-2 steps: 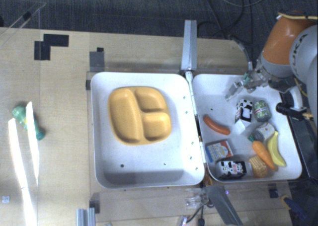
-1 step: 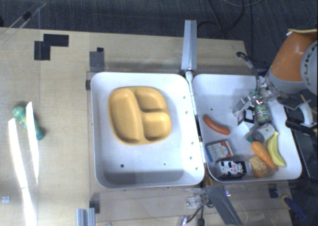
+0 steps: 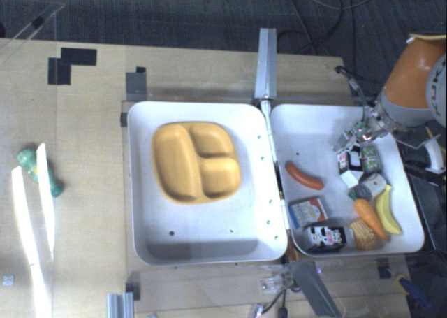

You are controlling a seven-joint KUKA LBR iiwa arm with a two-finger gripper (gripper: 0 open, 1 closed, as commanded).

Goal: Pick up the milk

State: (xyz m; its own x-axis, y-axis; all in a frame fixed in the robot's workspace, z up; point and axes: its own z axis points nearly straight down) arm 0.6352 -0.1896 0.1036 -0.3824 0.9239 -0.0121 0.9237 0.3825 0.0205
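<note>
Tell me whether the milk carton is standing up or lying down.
Lying down. The milk carton, black and white with cow spots, rests flat on its side at the front edge of the right bin, its long face up.

The surface (image 3: 84,135) looks like pale wood, matt, with a faint grain. Both bins, the left bin (image 3: 140,191) and the right bin (image 3: 307,128), look like smooth white plastic with a soft sheen. The yellow tray (image 3: 195,161) in the left bin seems moulded plastic, smooth and slightly glossy. A brushed metal bar (image 3: 266,65) stands at the surface's far edge between the bins. The sausage (image 3: 304,176), carrot (image 3: 369,217) and banana (image 3: 387,212) look like glossy plastic. The milk (image 3: 325,237) is a printed carton with a satin finish. The arm's orange band (image 3: 415,75) is smooth and shiny.
</note>
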